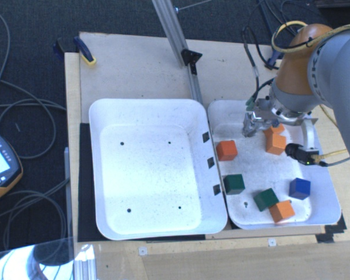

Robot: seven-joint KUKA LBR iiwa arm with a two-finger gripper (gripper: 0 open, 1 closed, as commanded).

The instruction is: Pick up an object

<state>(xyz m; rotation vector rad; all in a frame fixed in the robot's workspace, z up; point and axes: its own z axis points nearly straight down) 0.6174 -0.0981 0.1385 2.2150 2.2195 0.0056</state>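
arm: I had the grey arm (324,57) reaching in from the right, over the far end of the right bin (326,214).
hand: the hand (258,123) sat low over the bin's far left corner; I couldn't tell whether it was released or clenched, too small and part-hidden by the wrist.
held: I saw nothing I could call grasped.
nearest block: an orange block (275,140) lay just beside the hand, toward the arm side, touching or nearly touching the wrist's outline.
second candidate: another orange cube (226,150) sat near the bin's left wall, a bit nearer the camera than the hand.
others: a dark green cube (234,184), a second green block (266,199), a blue cube (300,188) and an orange block at the near edge (282,210) were all well apart from the hand.
left bin: the left bin (105,115) had no blocks in it.
risk 1: the hand looked to be between the two orange blocks, over bare floor, so a close there would likely catch nothing.
risk 2: the wrist crowded the nearest block; a descent could nudge it away.
risk 3: the corner wall was close, so a finger could hit the rim.
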